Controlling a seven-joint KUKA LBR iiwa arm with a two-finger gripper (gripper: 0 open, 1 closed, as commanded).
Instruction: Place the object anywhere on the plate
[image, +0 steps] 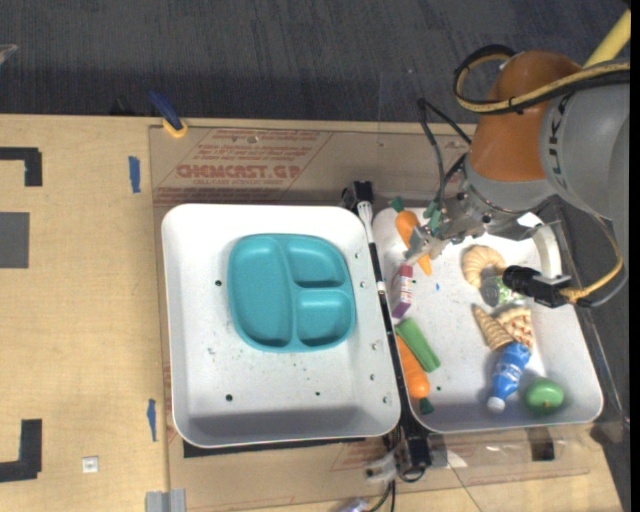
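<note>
The gripper (432, 232) is hovering at the right bin's (580, 400) far-left corner over a small orange toy carrot (406, 226); its grasp I cannot tell. The carrot is looking light, stiff and slippery, best pinched mid-body. The teal divided plastic plate (291, 291) is lying in the left bin (200, 400).

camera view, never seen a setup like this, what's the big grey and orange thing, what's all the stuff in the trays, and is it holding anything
That is a robot arm, seen by one camera fixed above the bench and looking down at a slant. The arm reaches in from the right. Its gripper hangs over the right bin, near an orange carrot. Whether it grips anything cannot be told from here. That bin also holds a croissant, a blue bottle, a green round thing and other small toys. The left bin holds a teal divided plate, where one object should go.
</note>
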